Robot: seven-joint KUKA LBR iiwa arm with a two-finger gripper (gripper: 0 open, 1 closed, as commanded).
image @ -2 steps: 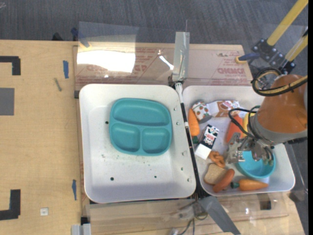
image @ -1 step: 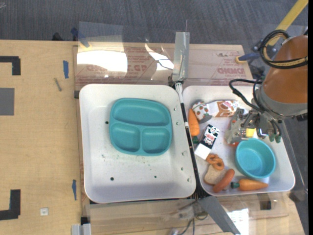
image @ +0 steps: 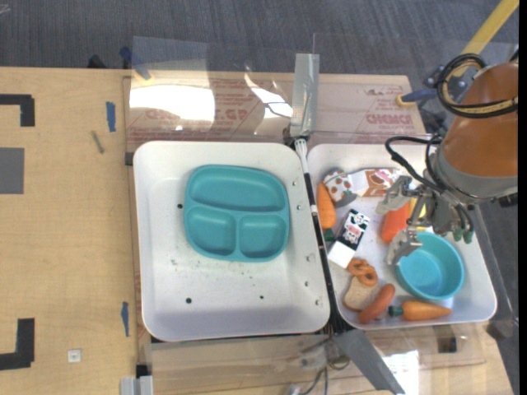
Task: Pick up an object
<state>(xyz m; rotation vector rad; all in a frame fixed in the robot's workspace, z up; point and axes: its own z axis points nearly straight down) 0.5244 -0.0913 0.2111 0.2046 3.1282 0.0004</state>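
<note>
Claw low over right bin, beside teal bowl, its grip state impossible to tell

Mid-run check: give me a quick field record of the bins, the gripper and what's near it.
left bin: holds a teal divided plate
right bin: toy food clutter, teal bowl
gripper: over the right bin, just above the bowl's rim
nearest items: orange piece beside the gripper; carrot at the bin's left wall
grasp: not confirmed
</note>
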